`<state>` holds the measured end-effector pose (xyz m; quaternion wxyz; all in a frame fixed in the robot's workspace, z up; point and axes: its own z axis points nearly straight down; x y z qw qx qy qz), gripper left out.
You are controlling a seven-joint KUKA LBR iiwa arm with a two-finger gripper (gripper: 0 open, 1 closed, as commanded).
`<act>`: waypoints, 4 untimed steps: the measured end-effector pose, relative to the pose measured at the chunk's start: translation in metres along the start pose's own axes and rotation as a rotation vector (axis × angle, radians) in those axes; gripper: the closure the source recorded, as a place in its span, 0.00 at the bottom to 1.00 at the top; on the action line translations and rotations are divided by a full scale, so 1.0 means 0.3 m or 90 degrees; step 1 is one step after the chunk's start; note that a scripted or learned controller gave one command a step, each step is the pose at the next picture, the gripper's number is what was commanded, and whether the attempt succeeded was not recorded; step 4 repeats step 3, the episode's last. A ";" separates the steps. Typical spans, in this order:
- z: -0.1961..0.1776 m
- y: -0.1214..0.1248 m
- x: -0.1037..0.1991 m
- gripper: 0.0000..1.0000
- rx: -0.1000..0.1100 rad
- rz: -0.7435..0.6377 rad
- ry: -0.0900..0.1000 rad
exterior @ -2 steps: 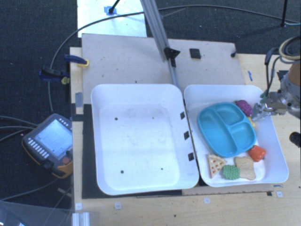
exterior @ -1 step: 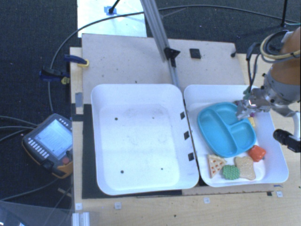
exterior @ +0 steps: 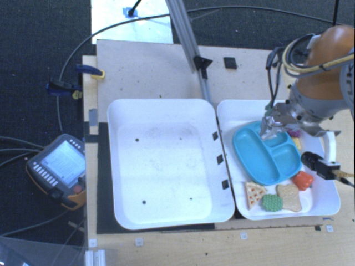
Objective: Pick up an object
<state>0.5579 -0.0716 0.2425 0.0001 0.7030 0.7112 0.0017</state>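
Observation:
A blue divided tray [exterior: 265,155] lies tilted in the right bin [exterior: 327,204]. Along the bin's front lie a pizza-slice toy [exterior: 254,193], a green round toy [exterior: 272,203], a tan bread-shaped toy [exterior: 289,197] and an orange-red toy [exterior: 303,180]. A purple and a yellow piece [exterior: 295,137] peek out beside the tray's far right edge. My gripper [exterior: 271,127] hangs over the far rim of the blue tray, its metal fingers pointing down at it. Whether anything is between them is hidden.
The left bin [exterior: 161,162] sits beside the right one, with black clips on the shared edge. A slanted metal pole [exterior: 186,29] crosses the back of the bench. A teach pendant [exterior: 58,168] rests left of the bench, and a black camera module [exterior: 319,165] sticks out near the wrist.

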 end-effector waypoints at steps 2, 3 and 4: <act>0.030 0.051 0.421 1.00 0.000 -0.001 0.001; 0.074 0.083 0.598 1.00 0.001 0.001 0.000; 0.074 0.083 0.598 1.00 0.001 0.001 0.000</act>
